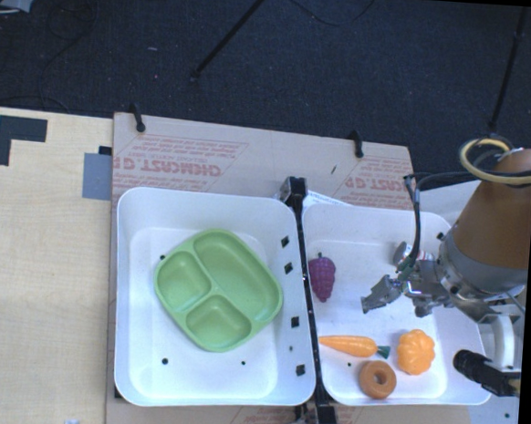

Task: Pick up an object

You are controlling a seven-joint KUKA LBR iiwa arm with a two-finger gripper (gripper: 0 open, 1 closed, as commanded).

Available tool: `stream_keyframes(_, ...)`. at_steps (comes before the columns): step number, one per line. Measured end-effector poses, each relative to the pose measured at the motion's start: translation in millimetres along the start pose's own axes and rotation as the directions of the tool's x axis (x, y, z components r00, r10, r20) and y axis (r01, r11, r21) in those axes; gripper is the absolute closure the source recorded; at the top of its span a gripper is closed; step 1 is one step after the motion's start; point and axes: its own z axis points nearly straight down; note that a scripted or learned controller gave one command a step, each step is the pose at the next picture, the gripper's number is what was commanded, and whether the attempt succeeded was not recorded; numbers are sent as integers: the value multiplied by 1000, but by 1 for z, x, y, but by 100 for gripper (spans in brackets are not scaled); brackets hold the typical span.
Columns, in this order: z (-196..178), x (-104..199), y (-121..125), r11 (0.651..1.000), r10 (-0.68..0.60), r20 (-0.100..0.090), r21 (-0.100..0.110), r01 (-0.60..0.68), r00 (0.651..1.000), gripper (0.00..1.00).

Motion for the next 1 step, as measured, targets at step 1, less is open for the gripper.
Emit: stream_keyframes(1,48,5,-7,1000,-1,-1,0,1,1000,0)
